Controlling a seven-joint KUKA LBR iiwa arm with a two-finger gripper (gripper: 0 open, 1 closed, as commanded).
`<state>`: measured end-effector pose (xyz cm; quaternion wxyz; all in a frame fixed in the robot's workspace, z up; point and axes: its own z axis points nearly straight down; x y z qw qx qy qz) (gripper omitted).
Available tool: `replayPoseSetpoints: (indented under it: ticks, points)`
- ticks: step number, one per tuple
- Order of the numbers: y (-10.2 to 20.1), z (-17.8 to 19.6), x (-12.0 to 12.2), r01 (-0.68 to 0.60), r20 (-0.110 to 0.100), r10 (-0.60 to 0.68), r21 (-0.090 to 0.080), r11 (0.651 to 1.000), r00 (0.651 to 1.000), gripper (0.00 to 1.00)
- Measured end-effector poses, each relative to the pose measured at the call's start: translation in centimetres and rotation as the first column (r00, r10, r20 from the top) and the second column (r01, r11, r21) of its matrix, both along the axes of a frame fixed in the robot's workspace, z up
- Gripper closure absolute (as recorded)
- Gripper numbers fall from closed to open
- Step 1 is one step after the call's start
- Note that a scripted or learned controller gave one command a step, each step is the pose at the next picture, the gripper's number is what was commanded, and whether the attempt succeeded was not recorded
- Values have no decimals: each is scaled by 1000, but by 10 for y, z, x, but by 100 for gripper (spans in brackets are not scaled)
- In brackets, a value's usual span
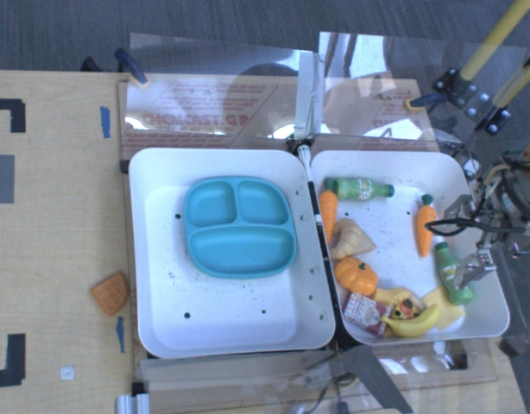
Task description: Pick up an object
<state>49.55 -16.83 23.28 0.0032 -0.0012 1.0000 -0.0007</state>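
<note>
so going across from the left of the frame: there's a waffle-looking toy (110,293) sitting on the wooden bench outside the bins, well apart from everything; the left bin (153,231) has a teal divided plate (239,227) in its middle; the right bin (485,231) is where the pickable stuff is, crowded along its left wall and lower edge: a carrot (328,214), a green bottle (358,189) lying flat, a small pumpkin (356,275), a banana (418,320); further right a second carrot (425,228) and another green bottle (451,276); the gripper (472,270) sits at the right of the frame just beside that bottle, maybe touching it. Honestly can't tell how its fingers stand, too much cable clutter there. My worry: the bottle is round and slick, so an off-centre pinch could squirt it sideways into the banana or against the bin wall, and it'd come up with nothing.
</note>
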Motion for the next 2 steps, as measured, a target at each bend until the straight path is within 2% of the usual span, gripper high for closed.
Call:
replayPoseSetpoints:
  ticks: [1, 2]
  points:
    - [-21, -135, 48, 20, -2, -20, 1, 1000, 1000, 0]
    - [-37, -144, 114, -44, 4, 44, -2, 999, 999, 0]
